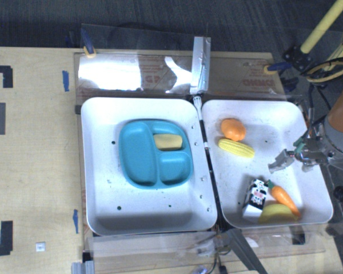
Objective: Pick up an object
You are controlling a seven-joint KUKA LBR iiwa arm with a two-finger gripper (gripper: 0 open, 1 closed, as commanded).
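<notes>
My gripper (286, 158) hangs over the right side of the right bin (263, 110), reaching in from the right edge. It is above bare bin floor, with no object in contact. To its left lie a yellow corn cob (236, 148) and an orange fruit (234, 129). Below it, at the bin's front, sit a carrot (284, 197), a black and white carton (255, 197) and a yellow-green fruit (276, 211), packed close together.
The left bin (103, 198) holds a blue divided plate (143, 153) with a yellow block (168, 142) in its upper right compartment. A ridge (206, 164) separates the two bins. Cables and a yellow pole (326, 21) stand at the back right.
</notes>
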